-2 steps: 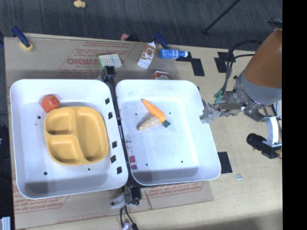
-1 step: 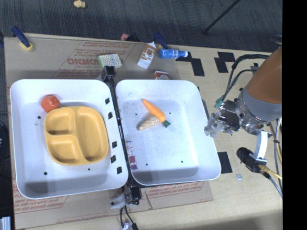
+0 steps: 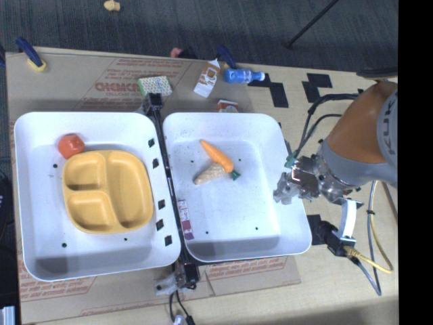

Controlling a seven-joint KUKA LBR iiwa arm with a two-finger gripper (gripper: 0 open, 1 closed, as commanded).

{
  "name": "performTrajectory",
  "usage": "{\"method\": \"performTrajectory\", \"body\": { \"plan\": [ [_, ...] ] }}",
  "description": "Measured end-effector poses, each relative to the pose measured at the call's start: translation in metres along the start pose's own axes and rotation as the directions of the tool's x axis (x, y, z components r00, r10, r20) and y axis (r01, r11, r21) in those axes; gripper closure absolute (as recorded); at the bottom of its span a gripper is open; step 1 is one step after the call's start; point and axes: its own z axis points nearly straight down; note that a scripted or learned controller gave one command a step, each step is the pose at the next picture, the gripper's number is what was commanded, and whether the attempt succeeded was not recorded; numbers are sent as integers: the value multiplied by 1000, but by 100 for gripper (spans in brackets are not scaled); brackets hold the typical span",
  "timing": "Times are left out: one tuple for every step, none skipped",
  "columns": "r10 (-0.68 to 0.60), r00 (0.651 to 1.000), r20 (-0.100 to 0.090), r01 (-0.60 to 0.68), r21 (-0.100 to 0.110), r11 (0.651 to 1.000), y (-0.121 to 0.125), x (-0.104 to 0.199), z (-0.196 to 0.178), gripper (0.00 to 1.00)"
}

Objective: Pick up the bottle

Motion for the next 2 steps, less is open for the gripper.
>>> {"method": "performTrajectory", "body": {
  "plan": [
    [241,970,0,-241,-2,970,1,-2,-19,100],
    [351,936,-2,-351,2,936,-4,13,-3,100]
  ]
}}
